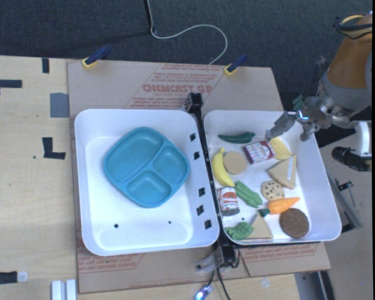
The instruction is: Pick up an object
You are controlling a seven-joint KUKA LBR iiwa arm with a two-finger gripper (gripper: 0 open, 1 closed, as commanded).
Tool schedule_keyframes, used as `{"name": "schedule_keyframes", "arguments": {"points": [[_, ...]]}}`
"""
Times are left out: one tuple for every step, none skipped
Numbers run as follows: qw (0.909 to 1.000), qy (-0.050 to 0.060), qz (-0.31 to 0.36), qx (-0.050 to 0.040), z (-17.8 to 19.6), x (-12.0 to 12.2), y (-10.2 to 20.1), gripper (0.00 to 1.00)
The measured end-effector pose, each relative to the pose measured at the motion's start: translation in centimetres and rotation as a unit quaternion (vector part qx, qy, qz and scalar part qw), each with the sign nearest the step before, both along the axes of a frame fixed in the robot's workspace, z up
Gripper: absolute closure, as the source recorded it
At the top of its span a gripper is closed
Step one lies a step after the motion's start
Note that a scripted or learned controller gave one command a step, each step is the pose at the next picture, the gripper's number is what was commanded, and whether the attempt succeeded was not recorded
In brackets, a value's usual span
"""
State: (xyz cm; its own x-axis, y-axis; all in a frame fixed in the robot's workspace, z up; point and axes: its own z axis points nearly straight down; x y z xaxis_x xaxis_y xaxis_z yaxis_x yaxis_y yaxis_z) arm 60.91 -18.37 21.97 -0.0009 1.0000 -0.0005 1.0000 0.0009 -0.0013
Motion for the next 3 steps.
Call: {"name": "schedule_keyframes", "arguments": {"points": [[1.0000,-0.004,0.001,-0.0002,9.9,-4.2,2.8,0.00],[1.0000,-0.003,0.002,0.0003,15.3,-8.6,6.2,0.00],[1.0000,0.000,0.001,-0.0002,15.9,-8.4,6.0,1.00]]}}
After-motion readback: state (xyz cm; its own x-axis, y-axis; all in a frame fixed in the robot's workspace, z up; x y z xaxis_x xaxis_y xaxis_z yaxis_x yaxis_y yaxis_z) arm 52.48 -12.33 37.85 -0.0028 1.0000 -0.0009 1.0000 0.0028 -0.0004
